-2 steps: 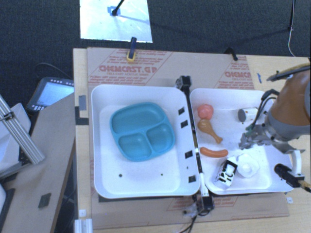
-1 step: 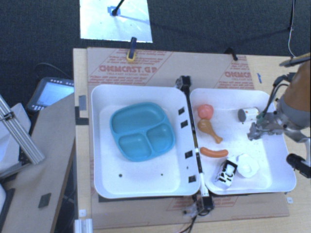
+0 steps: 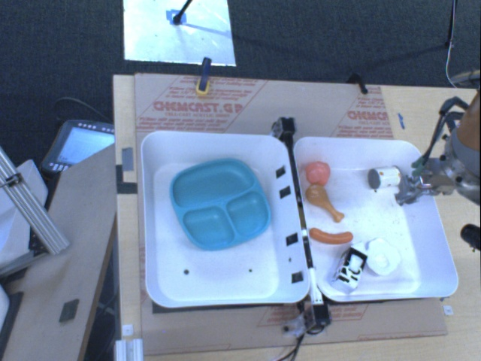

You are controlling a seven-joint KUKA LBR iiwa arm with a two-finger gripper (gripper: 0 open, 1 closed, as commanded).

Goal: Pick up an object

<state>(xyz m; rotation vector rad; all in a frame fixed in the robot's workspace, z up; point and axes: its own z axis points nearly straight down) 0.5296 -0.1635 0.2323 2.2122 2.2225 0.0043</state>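
Far left of my gripper [image 3: 409, 190]: a tablet [image 3: 79, 147] beside the bench. Beyond and left: a yellow clamp [image 3: 203, 87] on printed cardboard [image 3: 248, 100]; farther beyond, a shiny plate [image 3: 176, 21].

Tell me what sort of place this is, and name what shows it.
Most likely a robotics lab bench for grasping trials. Two white bins sit side by side on a printed board, the right one scattered with toy food such as a hot dog, and a robot gripper hangs over that bin.
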